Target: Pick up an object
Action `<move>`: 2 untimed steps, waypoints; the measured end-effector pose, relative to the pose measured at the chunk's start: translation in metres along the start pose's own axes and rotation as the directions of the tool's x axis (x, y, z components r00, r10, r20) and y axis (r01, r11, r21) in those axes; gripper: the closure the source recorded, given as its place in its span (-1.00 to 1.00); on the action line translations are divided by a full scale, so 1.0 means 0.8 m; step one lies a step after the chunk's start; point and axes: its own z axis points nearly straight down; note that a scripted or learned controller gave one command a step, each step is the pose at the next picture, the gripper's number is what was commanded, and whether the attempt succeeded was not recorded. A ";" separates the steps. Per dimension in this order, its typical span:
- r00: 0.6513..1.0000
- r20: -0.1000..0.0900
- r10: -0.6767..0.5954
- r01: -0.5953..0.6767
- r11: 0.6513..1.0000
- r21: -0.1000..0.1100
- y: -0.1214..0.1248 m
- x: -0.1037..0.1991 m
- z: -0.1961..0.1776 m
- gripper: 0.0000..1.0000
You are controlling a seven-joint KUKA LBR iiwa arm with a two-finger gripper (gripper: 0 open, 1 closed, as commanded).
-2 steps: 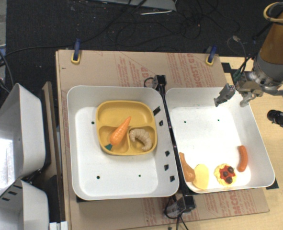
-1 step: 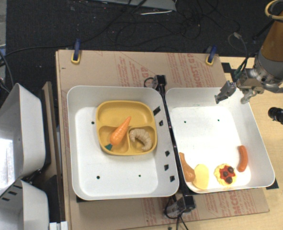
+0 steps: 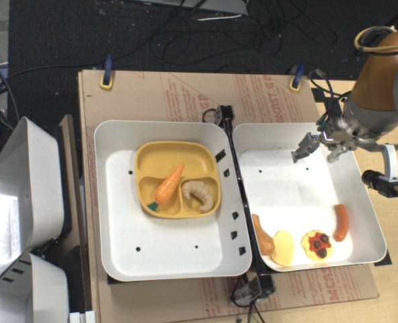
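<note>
Two white bins are sitting side by side on the cardboard-covered worktop (image 3: 185, 93), with a dark divider strip running between them. The left bin (image 3: 118, 247) is carrying a yellow divided plate (image 3: 151, 157); a toy carrot (image 3: 168, 184) is lying slantwise across its compartments, and a pale toy shrimp (image 3: 199, 194) is curling in the lower right compartment, just beside the carrot. The right bin (image 3: 286, 187) is holding its things along the near wall: a brownish drumstick-like piece (image 3: 262, 235) at the left, touching a pale yellow piece (image 3: 283, 246), then a small round tart with red and dark bits (image 3: 318, 243), and a toy sausage (image 3: 341, 222) standing apart toward the bin's right wall. Two yellow clamps (image 3: 106, 79) are pinning the cardboard's far edge, and cables are trailing over the dark floor beyond. The grey and orange arm is reaching in from the right, and its claw (image 3: 320, 147) is hanging over the far part of the right bin with its two fingers spread apart, pinching nothing. From the claw, the sausage is lying at about five o'clock, the tart at about six o'clock, and the drumstick piece and yellow piece at about seven o'clock, all well apart from it. Open white bin floor is lying between the claw and these things.
</note>
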 end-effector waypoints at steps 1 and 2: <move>1.000 -0.001 -0.002 0.002 1.000 0.001 0.002 0.007 0.079 -1.00; 1.000 0.001 -0.001 0.001 1.000 -0.002 0.002 0.008 0.111 -1.00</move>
